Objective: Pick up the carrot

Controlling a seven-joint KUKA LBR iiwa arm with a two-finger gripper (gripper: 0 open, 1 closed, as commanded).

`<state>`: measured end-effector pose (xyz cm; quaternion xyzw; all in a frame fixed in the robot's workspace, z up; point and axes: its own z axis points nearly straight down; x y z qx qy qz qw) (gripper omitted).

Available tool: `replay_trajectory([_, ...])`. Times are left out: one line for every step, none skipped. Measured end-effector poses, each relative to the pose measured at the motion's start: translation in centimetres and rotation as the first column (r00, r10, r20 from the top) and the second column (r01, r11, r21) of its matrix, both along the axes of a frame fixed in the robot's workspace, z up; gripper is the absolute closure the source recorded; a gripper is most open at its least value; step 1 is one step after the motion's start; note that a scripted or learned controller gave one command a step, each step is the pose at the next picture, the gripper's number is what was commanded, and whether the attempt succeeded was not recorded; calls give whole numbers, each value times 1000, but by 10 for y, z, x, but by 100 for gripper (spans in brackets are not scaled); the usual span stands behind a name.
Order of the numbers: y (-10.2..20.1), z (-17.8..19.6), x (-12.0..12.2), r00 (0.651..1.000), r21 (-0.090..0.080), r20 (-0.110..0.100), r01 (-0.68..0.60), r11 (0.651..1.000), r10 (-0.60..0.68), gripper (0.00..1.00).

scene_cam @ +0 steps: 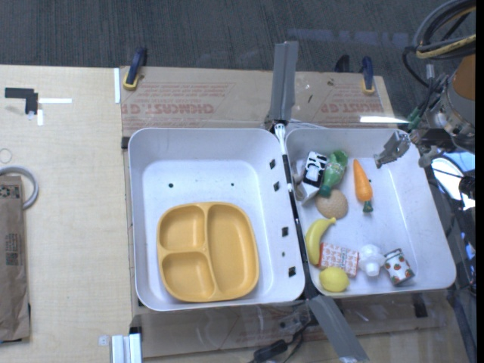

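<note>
The carrot (363, 184) lies on the floor of the right-hand bin (423, 225), in its upper middle, orange body roughly upright in the frame with the green tip pointing down. Nothing grips it, and it lies free of its neighbours. Just to the left of the carrot stands a green item (334, 169), touching a black-and-white toy (315, 169) further left. Below and left of the carrot rests a round tan item (332, 203), and below that a banana (318, 237) curves down toward a lemon (334, 280). Lower still relative to the carrot are a small red-and-white box (339, 258), a white round item (370, 259) and a small printed can (398, 267), all near the bin's lower wall. The gripper (392, 148) sits up and to the right of the carrot, near the bin's upper rim, clear of the carrot; its two fingers appear spread apart with nothing between them. The arm runs off from the gripper to the right edge, with cables looping above. Well to the left of the carrot, the left-hand bin (151, 165) holds a yellow divided plate (208, 252) with three compartments. Beyond both bins lies a sheet of cardboard (197, 100) held by blue clamps (136, 66), and far left of the carrot a brown paper bag (13, 263) rests on the bench
</note>
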<state>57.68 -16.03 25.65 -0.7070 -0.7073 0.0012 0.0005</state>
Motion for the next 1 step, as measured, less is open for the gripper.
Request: replay_trajectory([-18, -133, 47, 985, 1, 0, -172, 985, 172, 0])
